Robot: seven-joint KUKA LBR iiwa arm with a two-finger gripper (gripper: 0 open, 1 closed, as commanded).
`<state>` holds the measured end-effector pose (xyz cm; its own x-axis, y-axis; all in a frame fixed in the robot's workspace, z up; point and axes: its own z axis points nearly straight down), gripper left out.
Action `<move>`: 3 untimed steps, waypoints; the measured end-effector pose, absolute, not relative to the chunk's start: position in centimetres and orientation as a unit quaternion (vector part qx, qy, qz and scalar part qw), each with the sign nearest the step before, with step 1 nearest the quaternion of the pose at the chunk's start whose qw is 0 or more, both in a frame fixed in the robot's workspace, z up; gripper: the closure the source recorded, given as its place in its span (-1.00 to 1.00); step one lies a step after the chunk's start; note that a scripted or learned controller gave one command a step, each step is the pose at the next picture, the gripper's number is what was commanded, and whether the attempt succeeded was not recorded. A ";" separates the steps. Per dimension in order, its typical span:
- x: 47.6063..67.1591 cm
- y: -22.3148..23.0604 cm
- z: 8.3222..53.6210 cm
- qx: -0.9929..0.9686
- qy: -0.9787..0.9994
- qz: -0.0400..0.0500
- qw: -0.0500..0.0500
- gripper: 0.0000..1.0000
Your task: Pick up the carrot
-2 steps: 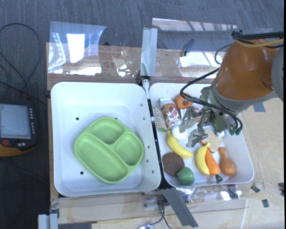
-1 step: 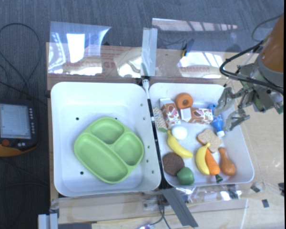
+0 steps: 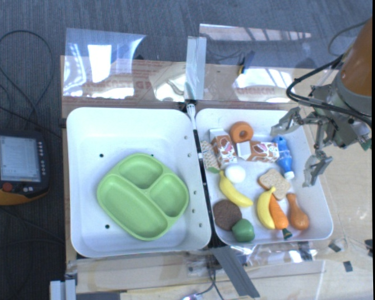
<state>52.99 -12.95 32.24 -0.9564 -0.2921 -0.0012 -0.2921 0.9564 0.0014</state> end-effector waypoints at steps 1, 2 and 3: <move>50.9 -13.8 15.5 -0.146 0.989 0.003 -0.006 -1.00; 49.9 -16.5 9.4 -0.127 0.992 0.001 0.001 -1.00; 49.7 -13.8 8.9 -0.156 0.988 -0.004 0.008 -1.00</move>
